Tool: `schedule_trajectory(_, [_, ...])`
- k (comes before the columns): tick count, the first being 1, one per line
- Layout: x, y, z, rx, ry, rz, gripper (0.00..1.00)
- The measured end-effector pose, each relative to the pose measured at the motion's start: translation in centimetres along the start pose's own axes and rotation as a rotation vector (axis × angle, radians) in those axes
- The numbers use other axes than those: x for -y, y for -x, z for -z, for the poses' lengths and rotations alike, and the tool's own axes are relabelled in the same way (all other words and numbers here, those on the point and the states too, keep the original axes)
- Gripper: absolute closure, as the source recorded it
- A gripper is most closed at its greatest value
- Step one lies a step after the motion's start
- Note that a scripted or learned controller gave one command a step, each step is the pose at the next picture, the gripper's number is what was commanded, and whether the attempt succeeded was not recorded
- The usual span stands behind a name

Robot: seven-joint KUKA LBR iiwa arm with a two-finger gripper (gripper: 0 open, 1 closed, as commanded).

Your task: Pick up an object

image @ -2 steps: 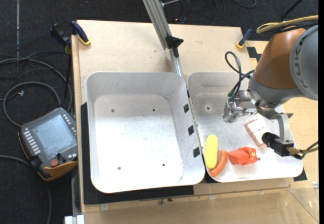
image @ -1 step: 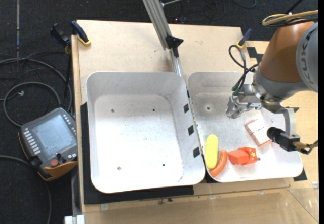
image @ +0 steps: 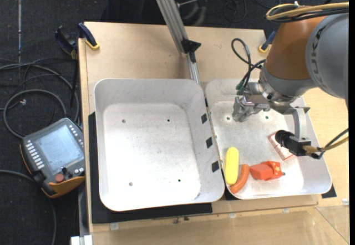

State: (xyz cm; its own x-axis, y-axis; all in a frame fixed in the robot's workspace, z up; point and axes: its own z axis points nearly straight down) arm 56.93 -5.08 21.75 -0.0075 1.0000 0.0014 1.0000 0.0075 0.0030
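My gripper hangs over the back part of the right bin, above bare white floor. Several small objects lie in that bin's front half. A yellow banana-shaped piece sits near the left wall. An orange carrot-shaped piece lies against it. To the right of these are an orange-red block and a pinkish clear item near the right wall. All of them are nearer the front than the gripper and apart from it.
The left bin lies beside the right one, with a low shared wall between them. A slanted metal rail comes down to the back of the bins. A black cable fitting hangs off the arm near the pinkish item.
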Motion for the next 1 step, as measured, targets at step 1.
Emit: schedule_trajectory(1, [-1.74, -5.99, -0.04, -0.001, -0.001, 0.002, 1.00])
